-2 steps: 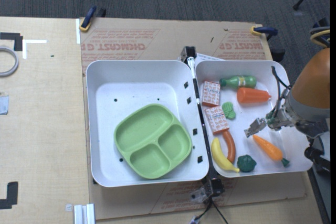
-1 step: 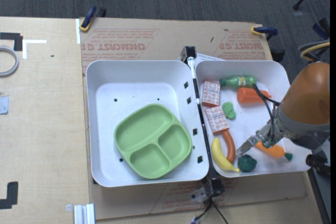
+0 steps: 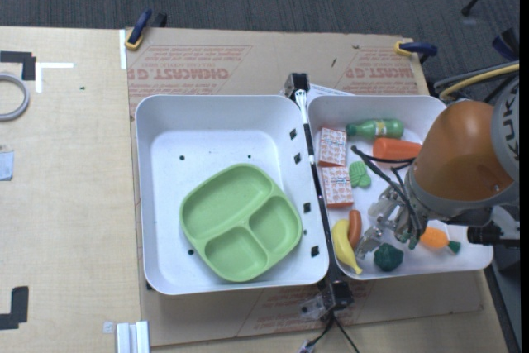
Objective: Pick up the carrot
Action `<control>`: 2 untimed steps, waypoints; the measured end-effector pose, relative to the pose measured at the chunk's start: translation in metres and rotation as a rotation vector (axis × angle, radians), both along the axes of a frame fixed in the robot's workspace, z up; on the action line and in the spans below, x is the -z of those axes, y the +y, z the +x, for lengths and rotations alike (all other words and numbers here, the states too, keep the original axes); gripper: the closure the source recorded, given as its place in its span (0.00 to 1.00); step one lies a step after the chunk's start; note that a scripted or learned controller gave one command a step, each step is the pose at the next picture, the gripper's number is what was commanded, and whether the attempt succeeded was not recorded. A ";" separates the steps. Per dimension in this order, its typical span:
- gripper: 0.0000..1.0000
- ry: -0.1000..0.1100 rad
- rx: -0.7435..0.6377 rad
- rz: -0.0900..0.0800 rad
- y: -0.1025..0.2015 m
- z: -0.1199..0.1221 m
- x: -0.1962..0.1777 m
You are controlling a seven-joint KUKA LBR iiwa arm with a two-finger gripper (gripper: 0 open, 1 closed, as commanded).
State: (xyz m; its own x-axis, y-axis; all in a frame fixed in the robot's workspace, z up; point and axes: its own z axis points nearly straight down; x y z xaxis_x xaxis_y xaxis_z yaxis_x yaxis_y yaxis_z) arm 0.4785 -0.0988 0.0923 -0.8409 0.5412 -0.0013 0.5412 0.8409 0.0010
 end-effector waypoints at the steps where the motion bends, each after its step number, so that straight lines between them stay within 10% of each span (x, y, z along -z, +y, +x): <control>1: 0.00 -0.002 -0.034 -0.001 -0.050 0.042 -0.104; 2: 0.00 -0.001 -0.189 0.000 -0.040 0.014 -0.013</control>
State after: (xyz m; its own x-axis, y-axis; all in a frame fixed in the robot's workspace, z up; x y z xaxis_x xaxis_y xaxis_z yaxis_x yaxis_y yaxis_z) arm 0.4923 -0.1386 0.1049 -0.9275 0.3739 -0.0023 0.3739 0.9275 0.0011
